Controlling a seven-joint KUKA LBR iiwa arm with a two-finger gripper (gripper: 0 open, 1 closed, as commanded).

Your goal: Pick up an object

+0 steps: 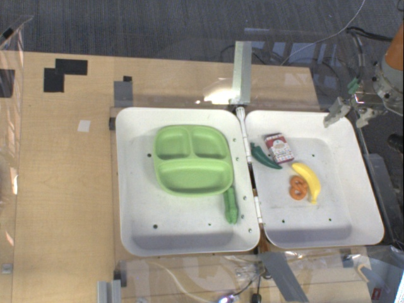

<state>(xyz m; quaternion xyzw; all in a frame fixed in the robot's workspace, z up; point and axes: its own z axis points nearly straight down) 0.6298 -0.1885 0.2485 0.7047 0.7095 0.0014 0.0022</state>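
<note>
The right bin (353, 229) holds a yellow banana (307, 178), an orange ring-shaped toy (298, 189) touching it, a small red and white box (278, 148) and a dark green pepper (264, 157) by the divider. In the left bin (136, 232), a light green divided plate (192, 159) lies flat, and a green cucumber-like piece (231, 206) lies at its right front corner. My gripper (347, 115) hangs over the back right corner of the right bin, well clear of the objects. It is open, and nothing sits between its fingers.
A metal post (242, 68) stands behind the seam between the bins. Cables and arm hardware (379, 74) crowd the upper right. Wooden bench top (63, 188) stretches to the left of the bins.
</note>
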